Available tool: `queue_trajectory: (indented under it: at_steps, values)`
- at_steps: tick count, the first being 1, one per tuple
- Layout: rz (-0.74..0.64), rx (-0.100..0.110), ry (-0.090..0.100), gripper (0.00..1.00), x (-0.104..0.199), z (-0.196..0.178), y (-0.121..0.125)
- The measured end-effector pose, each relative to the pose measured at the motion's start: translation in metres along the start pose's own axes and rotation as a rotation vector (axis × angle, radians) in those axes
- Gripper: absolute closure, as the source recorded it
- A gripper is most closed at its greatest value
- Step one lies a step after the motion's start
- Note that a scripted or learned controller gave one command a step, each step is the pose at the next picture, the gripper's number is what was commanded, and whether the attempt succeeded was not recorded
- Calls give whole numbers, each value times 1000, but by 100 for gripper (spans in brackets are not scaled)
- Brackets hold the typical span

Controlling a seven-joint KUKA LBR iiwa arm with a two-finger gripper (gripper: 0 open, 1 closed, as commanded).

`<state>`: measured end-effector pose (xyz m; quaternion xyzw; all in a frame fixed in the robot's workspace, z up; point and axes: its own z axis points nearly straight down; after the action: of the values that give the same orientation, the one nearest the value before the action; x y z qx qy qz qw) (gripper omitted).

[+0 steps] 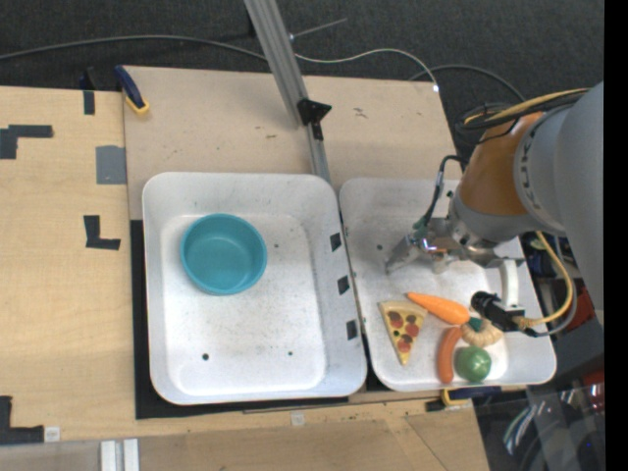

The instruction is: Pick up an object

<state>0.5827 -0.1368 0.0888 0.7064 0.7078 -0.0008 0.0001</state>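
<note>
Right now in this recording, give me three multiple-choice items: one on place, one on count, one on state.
1. Where is the round teal plastic bowl?
A. left white bin
B. right white bin
C. bare bench

2. How many food toys lie in the right bin?
A. one
B. two
C. more than two

3. The bowl stands
A. upside down
B. upright
C. on its side

Answers: 1 A, it sits in the left bin. 2 C, pizza slice, orange carrot, green ball and others. 3 B, its hollow faces up.

Grey arm with orange band reaches in from the right, its gripper (404, 255) lowered, fingers spread apart.
</note>
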Motion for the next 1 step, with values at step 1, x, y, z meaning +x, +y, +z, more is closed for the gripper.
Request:
queue_trajectory:
  at_steps: [1]
  values:
    - [-1, 1, 1, 100, 1, -10, 0]
